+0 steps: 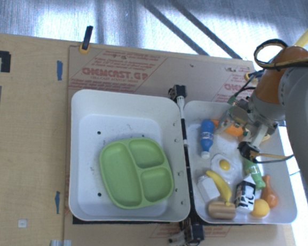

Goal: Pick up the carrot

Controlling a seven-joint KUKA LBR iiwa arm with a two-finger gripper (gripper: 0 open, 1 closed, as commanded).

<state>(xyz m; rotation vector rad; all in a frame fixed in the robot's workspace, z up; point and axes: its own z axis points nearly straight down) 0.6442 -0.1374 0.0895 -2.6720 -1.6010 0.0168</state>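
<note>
An orange, carrot-like piece (232, 130) lies in the upper part of the right bin (291, 212), partly covered by the arm's end. My gripper (240, 127) hangs right over it, low in the bin; how it stands against the piece is hidden. A second slim orange thing (267, 183) lies by the bin's right wall, beside a green bottle (255, 171).
The right bin also holds a blue-and-white bottle (206, 136), a fried egg (225, 164), a banana (220, 185), a wooden block (221, 210), a black-and-white box (245, 196), a lemon (260, 209) and an orange ball (271, 199). The left bin (85, 108) holds a green divided plate (136, 172).
</note>
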